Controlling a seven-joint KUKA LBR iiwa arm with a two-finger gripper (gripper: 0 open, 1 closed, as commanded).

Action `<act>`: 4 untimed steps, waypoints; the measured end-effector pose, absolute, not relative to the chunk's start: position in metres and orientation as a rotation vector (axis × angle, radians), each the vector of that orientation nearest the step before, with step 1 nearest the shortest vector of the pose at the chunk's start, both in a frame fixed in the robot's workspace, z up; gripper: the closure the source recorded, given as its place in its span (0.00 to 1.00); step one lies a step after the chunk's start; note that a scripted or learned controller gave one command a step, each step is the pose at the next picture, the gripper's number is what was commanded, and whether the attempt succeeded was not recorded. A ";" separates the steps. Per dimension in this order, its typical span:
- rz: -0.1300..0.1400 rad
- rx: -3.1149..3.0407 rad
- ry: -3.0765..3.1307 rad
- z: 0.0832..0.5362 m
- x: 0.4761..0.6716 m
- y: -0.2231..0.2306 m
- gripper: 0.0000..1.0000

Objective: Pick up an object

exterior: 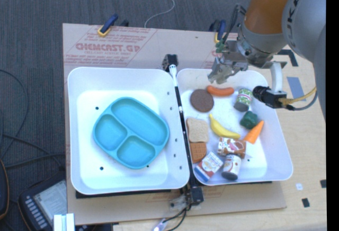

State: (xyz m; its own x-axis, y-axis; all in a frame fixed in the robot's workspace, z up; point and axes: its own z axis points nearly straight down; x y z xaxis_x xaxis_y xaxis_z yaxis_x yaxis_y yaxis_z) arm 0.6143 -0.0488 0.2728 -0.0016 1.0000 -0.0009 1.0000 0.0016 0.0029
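The right bin holds several toy foods: an orange sausage, a brown round patty, a banana, a bread slice, a waffle, a carrot, a dark green piece, a small can and some packets. My gripper hangs over the bin's far edge, just above the sausage. Its fingers look slightly apart with nothing between them.
The left bin holds a blue three-part plate. A black clamp sits at the seam between the bins. A black-and-yellow cable fitting reaches over the right bin's far right side. Cardboard lies under both bins.
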 end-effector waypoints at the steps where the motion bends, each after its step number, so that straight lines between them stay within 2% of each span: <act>1: -0.002 2.219 2.222 0.272 0.614 -0.049 0.00; 2: -0.005 2.225 2.223 0.132 0.612 -0.108 0.00; 3: 0.012 2.214 2.214 0.091 0.579 -0.097 0.00; 4: 0.019 2.211 2.208 0.103 0.581 -0.097 1.00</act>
